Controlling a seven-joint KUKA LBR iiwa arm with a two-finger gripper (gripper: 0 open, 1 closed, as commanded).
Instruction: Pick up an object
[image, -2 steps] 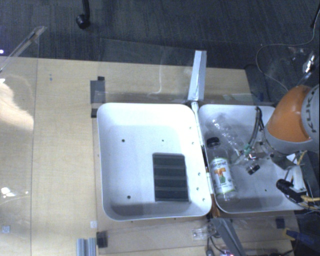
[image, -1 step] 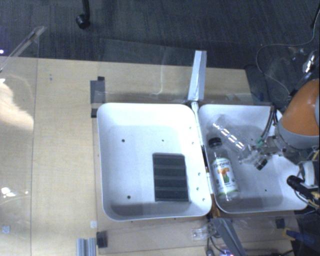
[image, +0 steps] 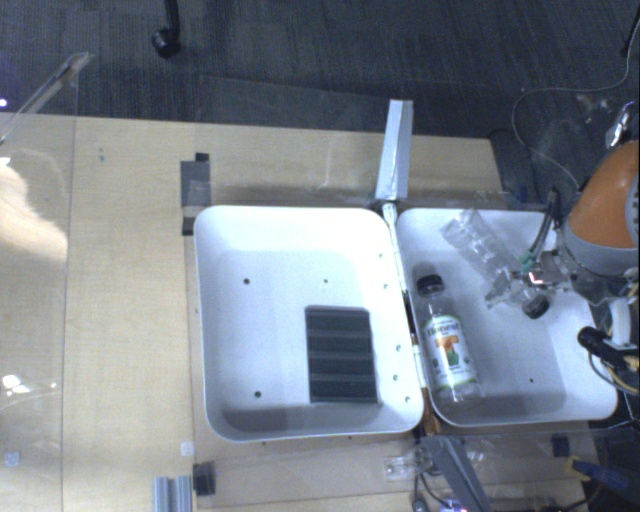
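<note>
A clear bottle (image: 447, 345) with a black cap and a green-and-orange label lies along the left wall of the right bin (image: 500, 405). Behind it a crumpled clear plastic piece (image: 478, 240) stretches from the bin's back towards its middle. My gripper (image: 528, 288) hangs low over the right bin at the near right end of that clear piece, below the orange band of the arm (image: 608, 205). A black ribbed block (image: 341, 353) lies flat in the left bin (image: 260, 250), towards its front right.
A metal divider post (image: 394, 150) stands behind the seam between the two bins. Black clamps (image: 197, 185) sit at the left bin's corners. Cables (image: 610, 355) trail at the right bin's right edge. Light wooden bench surrounds the bins.
</note>
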